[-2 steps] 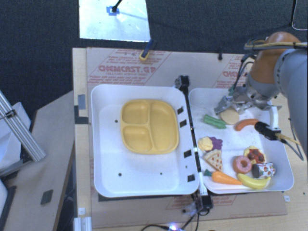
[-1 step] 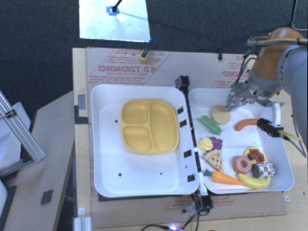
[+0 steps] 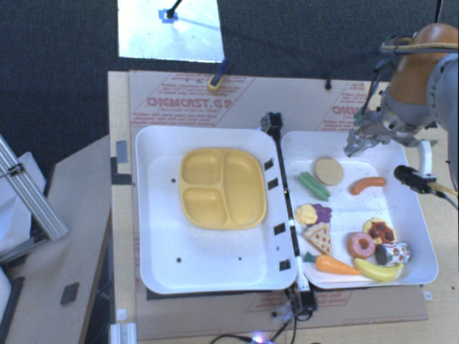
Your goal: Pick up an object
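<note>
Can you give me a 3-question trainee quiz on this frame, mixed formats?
1. True or false: the yellow plate lies in the right bin.
2. Which item lies nearest the gripper? A) banana B) round cracker C) carrot
3. Fill in: the green beans lie just below and left of the ______.

Key
1. False. The plate sits alone in the left bin; the toy food is in the right one.
2. B. The cracker lies just below and left of the gripper, at the bin's far end; banana and carrot are at the near end.
3. round cracker.
</note>
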Available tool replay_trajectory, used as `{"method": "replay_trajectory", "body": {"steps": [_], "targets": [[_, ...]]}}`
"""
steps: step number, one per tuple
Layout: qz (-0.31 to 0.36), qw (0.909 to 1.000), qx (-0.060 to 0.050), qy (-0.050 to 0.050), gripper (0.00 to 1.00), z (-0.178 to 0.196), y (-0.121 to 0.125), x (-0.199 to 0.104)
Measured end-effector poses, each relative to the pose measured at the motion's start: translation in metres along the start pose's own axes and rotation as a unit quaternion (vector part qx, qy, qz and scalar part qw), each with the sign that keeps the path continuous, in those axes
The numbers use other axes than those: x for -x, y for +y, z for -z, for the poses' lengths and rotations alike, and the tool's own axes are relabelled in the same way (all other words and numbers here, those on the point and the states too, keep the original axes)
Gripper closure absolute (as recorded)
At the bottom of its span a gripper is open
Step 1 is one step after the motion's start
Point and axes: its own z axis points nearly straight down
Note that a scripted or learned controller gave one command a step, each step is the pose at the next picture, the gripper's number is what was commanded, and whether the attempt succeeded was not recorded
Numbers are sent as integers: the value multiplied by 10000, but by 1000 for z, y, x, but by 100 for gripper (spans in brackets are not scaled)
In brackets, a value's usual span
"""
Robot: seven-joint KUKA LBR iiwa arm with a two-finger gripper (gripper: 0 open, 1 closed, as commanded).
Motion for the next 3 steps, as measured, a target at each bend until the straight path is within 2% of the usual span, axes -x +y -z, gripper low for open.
{"method": "replay_trajectory", "body": {"steps": [1, 2, 3], "targets": [[-12, 10000, 25, -5, 100, 64, -3, 3], [2, 10000, 4, 1, 100, 78, -2, 3], [7, 10000, -25, 10, 100, 68, -41, -27]]}}
